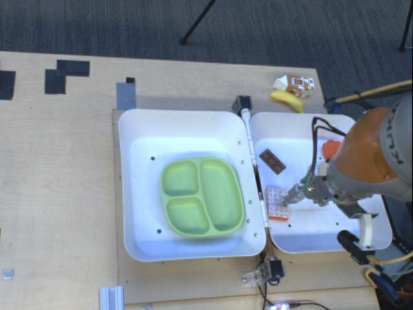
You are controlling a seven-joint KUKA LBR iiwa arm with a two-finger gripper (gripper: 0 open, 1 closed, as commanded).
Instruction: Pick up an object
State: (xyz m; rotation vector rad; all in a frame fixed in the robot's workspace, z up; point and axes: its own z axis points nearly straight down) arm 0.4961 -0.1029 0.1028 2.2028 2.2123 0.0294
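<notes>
My gripper (294, 196) is low in the right bin (303, 237), its tips just right of a small white packet with red print (275, 203) that lies by the bin's left wall. A brown chocolate bar (271, 161) lies further back in the same bin. Behind the arm's orange band, an orange-red object (330, 148) peeks out at the bin's right side. The left bin (139, 173) holds a green three-compartment plate (201, 197).
A yellow banana (286, 99) and a small snack box (297, 84) lie on the bench behind the right bin. The ridge between the bins (253, 173) runs just left of the packet. The arm covers the right bin's right half.
</notes>
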